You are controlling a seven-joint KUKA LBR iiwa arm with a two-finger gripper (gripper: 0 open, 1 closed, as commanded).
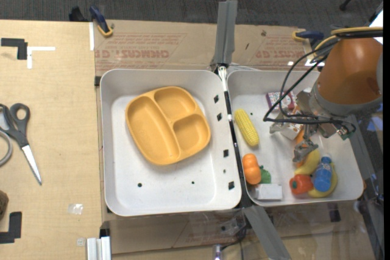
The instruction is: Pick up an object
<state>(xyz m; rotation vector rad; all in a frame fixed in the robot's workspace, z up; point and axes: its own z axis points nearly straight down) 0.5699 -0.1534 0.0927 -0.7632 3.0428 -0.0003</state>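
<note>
The right bin (350,192) holds several toys. A yellow corn cob (247,127) lies near its left wall. An orange carrot with a green top (251,170) and a white block (269,192) sit toward the front. In the front right corner, a red tomato (300,184), a yellow banana (309,162) and a blue bottle (323,176) are clustered together. A printed packet (278,98) lies at the back. My gripper (303,146) hangs below the orange wrist band (348,73), low over the banana and the tomato cluster.
The left bin (116,192) holds a yellow divided plate (168,124). Scissors (23,137) lie on the wooden bench at the far left. Cables (292,79) loop from the arm over the back of the right bin.
</note>
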